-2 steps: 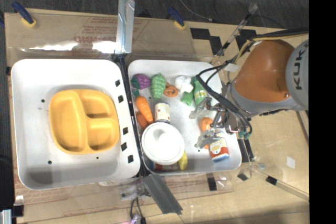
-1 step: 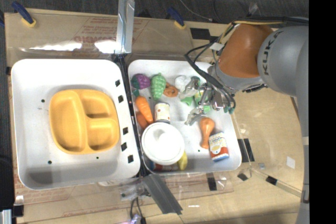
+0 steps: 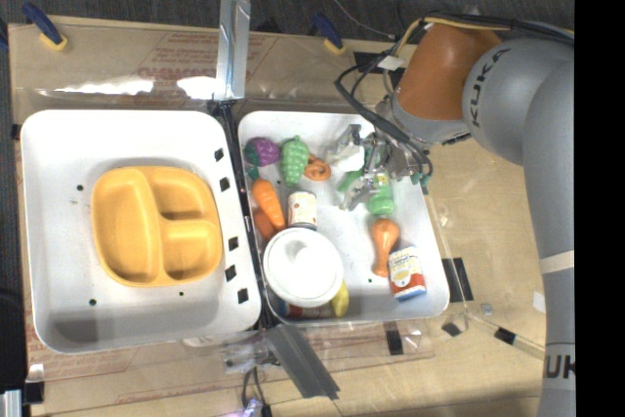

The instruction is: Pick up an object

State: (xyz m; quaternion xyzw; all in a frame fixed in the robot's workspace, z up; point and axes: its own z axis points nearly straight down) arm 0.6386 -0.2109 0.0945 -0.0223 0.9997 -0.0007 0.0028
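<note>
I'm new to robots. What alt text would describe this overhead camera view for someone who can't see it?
A grey robot arm reaches from the right, its gripper low over a green toy in the right bin, among toy foods and a white bowl. The left bin holds a yellow divided tray.

From my seat, the hand (image 3: pixel 369 173) was a metal blur over a green item (image 3: pixel 381 202) I couldn't identify. The white bowl (image 3: pixel 304 265) hid most of something yellow (image 3: pixel 339 301), and the arm (image 3: pixel 518 103) ran off the frame.
</note>
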